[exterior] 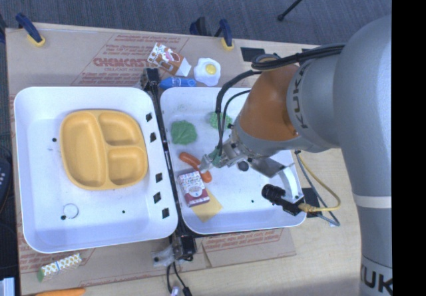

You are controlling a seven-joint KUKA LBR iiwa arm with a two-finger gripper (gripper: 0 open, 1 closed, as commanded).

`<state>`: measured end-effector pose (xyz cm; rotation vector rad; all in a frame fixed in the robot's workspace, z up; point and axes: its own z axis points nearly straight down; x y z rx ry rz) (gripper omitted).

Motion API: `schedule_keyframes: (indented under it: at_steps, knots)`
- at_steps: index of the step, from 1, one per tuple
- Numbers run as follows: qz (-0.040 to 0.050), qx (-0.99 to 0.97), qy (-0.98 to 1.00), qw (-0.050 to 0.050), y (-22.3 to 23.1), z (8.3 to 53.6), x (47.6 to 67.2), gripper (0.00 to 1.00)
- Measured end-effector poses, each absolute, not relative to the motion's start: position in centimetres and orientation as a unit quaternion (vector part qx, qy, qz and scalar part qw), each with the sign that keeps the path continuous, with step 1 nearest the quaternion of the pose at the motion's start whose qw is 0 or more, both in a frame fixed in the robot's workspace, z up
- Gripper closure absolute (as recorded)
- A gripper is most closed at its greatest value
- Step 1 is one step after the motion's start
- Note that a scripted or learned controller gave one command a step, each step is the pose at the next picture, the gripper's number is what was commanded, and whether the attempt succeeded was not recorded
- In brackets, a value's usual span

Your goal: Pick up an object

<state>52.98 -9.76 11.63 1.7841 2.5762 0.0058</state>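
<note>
The arm reaches from the right over the right bin (266,218). Its gripper (214,159) hangs low near the bin's middle, right beside an orange carrot-like piece (194,163). A green leafy piece (184,132) lies above that. A small red-and-white packet (192,188) rests on a yellow cheese-like wedge (209,207) toward the bin's front. Another green piece (217,119) peeks out from behind the wrist. The gripper's tips are tiny and partly hidden by the wrist.
The left bin (33,155) holds a yellow divided tray (103,148). Behind the bins on the cardboard lie a snack packet (164,58), a blue item (177,82) and a fried-egg toy (208,70). A candy wrapper (61,265) lies at the front left.
</note>
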Motion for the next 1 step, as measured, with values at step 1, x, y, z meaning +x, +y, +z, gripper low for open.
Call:
schedule_keyframes:
  at_steps: [1]
  knots:
    - [0.0019,0.569,0.822,0.004,-9.76,11.63,52.98,0.00]
